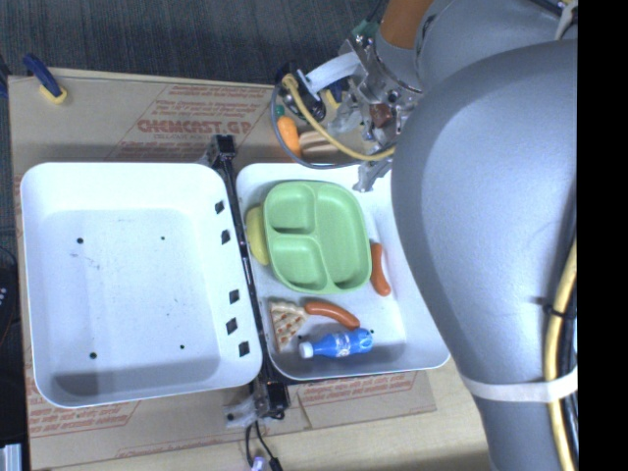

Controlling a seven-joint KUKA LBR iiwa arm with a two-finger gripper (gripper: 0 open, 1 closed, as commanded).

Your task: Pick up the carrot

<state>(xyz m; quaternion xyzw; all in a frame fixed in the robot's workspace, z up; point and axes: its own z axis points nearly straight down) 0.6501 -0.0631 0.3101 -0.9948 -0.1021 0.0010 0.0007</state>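
Small orange carrot (286, 134), roughly upright, just beyond the right bin's (424, 359) far rim

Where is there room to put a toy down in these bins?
The left bin has a wide bare floor between all four walls. The right bin is crowded: green plate, banana, two orange sausages, waffle and blue bottle leave only thin strips.
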